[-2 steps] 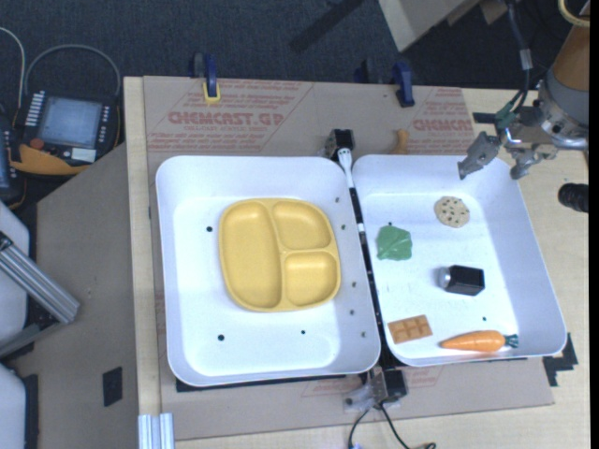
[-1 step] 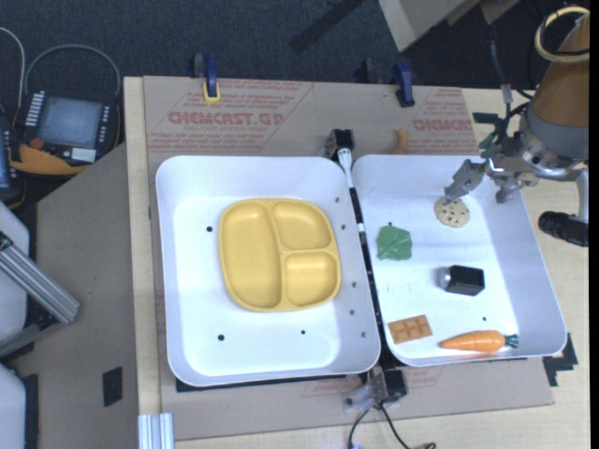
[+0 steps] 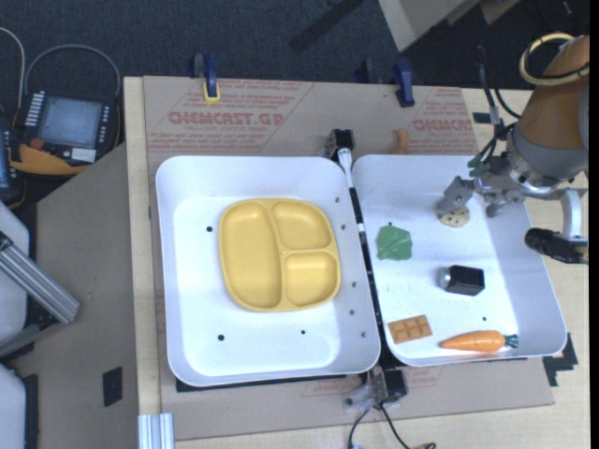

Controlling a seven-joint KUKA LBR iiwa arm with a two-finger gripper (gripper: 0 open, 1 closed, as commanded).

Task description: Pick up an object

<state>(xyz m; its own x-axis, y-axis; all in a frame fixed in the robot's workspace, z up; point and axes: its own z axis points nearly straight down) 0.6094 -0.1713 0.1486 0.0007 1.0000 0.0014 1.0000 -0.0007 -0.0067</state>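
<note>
You have the table (image 3: 281,101) carrying two white bins side by side: the left bin (image 3: 187,251) holds a yellow divided plate (image 3: 279,253), and the right bin (image 3: 524,288) holds all the small things worth picking. The arm (image 3: 552,110) reaches in from the right over the far part of the right bin.

Its hand (image 3: 460,199) sits low at a tan cookie (image 3: 455,217) in the far part of that bin, seemingly just above or touching it. You cannot tell from here how wide the hand is, nor whether it has hold of the cookie; nothing is clearly seen gripped.

Going down in size among the rest: an orange carrot (image 3: 475,341) lies along the near edge, a black block (image 3: 463,279) sits in the middle, a green leafy piece (image 3: 394,243) lies toward the left wall, and a brown cracker (image 3: 409,328) lies near the carrot's left end.

Watch for these risks. The cookie is flat and thin, so the hand may close above it and come up with nothing. If it presses down off centre, the cookie could skid across the smooth bin floor. A lift begun before the grip is sure would likely leave it behind.
</note>
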